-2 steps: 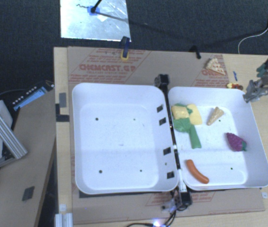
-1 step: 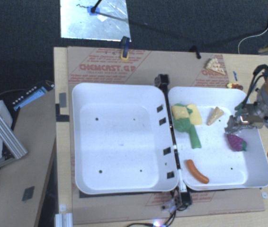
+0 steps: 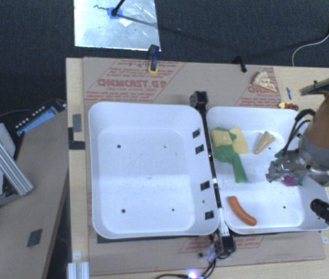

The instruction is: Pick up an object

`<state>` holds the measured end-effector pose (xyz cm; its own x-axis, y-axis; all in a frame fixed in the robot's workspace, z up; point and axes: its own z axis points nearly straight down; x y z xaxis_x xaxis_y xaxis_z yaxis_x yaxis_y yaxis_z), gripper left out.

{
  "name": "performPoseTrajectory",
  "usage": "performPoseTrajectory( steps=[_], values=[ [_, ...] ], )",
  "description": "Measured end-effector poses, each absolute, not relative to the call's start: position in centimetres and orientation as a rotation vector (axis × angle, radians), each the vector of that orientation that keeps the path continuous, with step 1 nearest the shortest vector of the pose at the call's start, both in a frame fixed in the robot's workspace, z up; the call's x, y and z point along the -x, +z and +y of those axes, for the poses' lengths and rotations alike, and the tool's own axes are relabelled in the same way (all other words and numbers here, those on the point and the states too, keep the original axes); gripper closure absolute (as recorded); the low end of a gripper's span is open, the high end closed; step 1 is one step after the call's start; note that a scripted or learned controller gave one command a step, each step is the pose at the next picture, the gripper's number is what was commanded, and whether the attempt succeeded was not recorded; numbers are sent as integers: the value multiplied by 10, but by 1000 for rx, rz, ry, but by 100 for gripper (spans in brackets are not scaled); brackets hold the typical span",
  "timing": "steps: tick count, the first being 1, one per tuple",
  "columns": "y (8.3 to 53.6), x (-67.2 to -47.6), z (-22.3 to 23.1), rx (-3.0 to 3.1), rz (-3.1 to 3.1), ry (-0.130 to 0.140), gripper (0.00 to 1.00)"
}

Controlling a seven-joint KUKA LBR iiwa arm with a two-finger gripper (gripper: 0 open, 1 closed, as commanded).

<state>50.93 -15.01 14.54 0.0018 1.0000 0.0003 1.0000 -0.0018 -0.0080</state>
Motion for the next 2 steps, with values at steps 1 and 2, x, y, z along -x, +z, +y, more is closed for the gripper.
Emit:
performPoseTrajectory(
  steps=[1, 2],
  values=[
    [275, -525, -210, 2233, -2229, -5, 100],
    [205, -485, -168, 2217, -2220, 0, 100]
  ],
)
